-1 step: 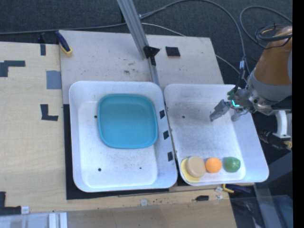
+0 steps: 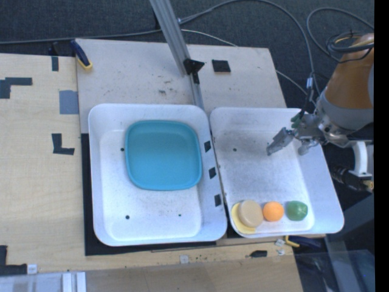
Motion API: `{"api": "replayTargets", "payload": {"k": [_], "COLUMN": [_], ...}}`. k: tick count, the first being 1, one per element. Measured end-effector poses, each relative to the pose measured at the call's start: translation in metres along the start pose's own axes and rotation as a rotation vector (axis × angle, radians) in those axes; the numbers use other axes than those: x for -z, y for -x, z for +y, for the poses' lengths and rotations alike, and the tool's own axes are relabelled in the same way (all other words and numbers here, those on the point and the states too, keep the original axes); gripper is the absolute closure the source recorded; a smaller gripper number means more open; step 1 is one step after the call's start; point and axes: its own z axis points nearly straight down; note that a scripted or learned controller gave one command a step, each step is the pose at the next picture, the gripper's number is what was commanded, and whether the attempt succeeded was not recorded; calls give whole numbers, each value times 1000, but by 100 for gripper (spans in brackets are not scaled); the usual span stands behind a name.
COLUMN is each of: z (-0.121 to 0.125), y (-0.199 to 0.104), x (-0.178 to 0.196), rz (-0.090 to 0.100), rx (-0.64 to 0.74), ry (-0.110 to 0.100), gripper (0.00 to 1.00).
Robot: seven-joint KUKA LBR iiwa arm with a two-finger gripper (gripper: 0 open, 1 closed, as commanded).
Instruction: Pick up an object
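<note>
Camera view places the gripper (image 2: 290, 140) over the upper part of the right bin (image 2: 255, 163), with the arm (image 2: 349, 90) entering from the right edge. Its two fingers appear spread, one reaching toward the bin's middle and one pointing down near the right wall, and nothing sits between them. No object is held, so the step in hand is judged to be the approach to a pick. Candidate objects lie in a row along the near wall of the right bin: a tan disc (image 2: 250, 213) resting on a yellow piece (image 2: 238, 222), an orange ball (image 2: 273, 212) just beside it, and a green ball (image 2: 296, 210) at the right end. All three lie well apart from the gripper, toward the near edge of the bin. The left bin (image 2: 103, 163) holds a teal plate (image 2: 163, 154), which is flat and probably hard to pinch. To perform the step well, select one ball, centre the open fingers over it, and descend straight. Orient the fingers across the row so that neither strikes a neighbouring item or the near wall. Round objects may roll away under an off-centre closure.
</note>
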Motion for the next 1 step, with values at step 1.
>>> {"api": "replayTargets", "payload": {"k": [1], "z": [-2], "y": [-3], "x": [-43], "rz": [0], "rx": [0], "ry": [-3], "gripper": [0]}}
